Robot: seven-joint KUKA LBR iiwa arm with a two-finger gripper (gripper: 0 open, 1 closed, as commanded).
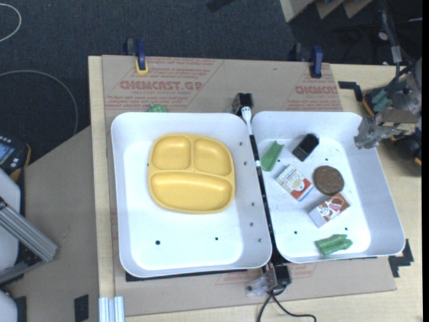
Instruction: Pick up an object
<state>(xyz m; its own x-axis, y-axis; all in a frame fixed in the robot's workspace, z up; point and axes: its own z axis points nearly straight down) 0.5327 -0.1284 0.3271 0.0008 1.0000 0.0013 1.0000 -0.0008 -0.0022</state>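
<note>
cardboard-topped bench (201,79), gripper (373,134) at right bin (375,200) far rim, finger state unclear, left bin (127,200) holding yellow tray (192,173)

Bright, even overhead light, soft shadows, mild glare on the white bins (127,200), slightly soft focus.

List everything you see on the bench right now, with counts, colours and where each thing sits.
Shallow white bins: two, side by side on the bench.
Yellow divided plastic plate: one, left bin.
Green flat piece: one, right bin, near the left wall.
Black block: one, right bin, top.
Small red-and-white packet: one, right bin, centre.
Brown round disc: one, right bin.
Red-and-white box: one, below the disc.
Green pod-shaped toy: one, front edge.
Gripper: one, grey, at the right bin's top right rim.
</note>
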